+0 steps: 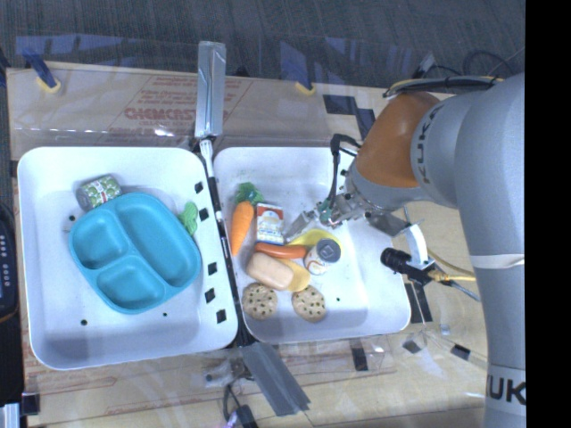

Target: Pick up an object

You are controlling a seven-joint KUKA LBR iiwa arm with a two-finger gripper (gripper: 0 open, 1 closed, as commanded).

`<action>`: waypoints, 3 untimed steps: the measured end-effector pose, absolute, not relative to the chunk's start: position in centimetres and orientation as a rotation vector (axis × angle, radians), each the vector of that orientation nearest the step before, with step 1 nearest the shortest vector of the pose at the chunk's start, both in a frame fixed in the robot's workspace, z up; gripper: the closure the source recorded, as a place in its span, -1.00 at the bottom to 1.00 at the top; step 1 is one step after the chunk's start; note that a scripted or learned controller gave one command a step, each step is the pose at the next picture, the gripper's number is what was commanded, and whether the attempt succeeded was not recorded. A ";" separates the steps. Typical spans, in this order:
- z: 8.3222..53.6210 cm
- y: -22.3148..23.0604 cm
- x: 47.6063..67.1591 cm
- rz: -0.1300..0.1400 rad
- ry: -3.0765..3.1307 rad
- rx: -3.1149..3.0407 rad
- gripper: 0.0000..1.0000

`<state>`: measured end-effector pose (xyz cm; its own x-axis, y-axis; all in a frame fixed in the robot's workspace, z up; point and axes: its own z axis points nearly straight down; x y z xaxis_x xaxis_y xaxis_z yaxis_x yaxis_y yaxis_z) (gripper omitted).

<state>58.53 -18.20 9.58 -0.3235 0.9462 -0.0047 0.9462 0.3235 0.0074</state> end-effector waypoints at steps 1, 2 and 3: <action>21.8 -16.6 58.8 0.004 2.693 1.599 -1.00; 9.3 -18.3 58.7 0.000 2.688 1.625 -1.00; 10.3 -18.3 58.8 0.000 2.690 1.620 1.00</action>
